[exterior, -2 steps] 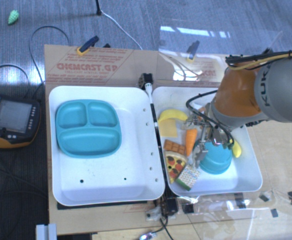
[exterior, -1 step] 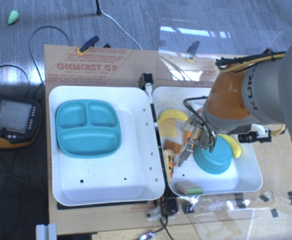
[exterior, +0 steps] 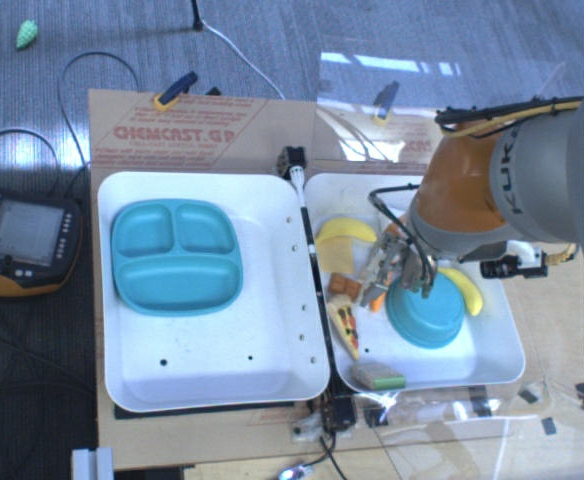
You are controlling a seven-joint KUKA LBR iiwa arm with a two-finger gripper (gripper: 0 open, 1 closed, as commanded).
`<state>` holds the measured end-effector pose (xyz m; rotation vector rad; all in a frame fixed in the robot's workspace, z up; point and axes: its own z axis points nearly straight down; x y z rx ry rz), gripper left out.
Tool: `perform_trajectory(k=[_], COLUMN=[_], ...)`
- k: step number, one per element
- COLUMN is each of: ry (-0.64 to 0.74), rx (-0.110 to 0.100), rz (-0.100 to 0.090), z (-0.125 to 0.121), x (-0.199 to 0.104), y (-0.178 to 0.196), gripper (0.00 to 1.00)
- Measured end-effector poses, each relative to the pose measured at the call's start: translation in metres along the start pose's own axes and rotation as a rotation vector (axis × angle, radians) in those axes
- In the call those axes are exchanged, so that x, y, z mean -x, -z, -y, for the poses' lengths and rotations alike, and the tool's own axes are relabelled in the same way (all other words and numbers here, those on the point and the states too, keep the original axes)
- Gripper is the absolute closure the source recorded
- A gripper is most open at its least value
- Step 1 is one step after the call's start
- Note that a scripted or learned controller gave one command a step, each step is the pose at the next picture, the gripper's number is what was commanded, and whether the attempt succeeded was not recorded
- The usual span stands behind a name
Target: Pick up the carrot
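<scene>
The arm (exterior: 502, 183) has its gripper (exterior: 384, 286) low in the right bin (exterior: 502, 363), fingers narrow around a small orange carrot (exterior: 376, 301) at their tips, so the grasp step looks in hand and next needs a straight lift.

Divided tray (exterior: 177, 255) in left bin (exterior: 272, 368), bowl (exterior: 427, 315) in right bin (exterior: 502, 358)

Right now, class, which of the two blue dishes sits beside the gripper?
The round blue bowl in the right bin, beside the gripper. The other dish, a divided blue tray, lies alone in the left bin.
</scene>
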<state>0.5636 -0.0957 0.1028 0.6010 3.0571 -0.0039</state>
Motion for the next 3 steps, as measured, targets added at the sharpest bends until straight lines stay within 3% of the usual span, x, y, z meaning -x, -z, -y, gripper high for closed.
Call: perform_trajectory(k=[1, 2, 3], ry=[0.086, 0.277, 0.443], rx=[0.003, 0.002, 0.000], rz=[-0.020, -0.025, -0.023], z=[-0.070, -0.143, -0.055], x=[-0.098, -0.082, -0.029], y=[0.086, 0.083, 0.085], gripper=[1.00, 1.00, 1.00])
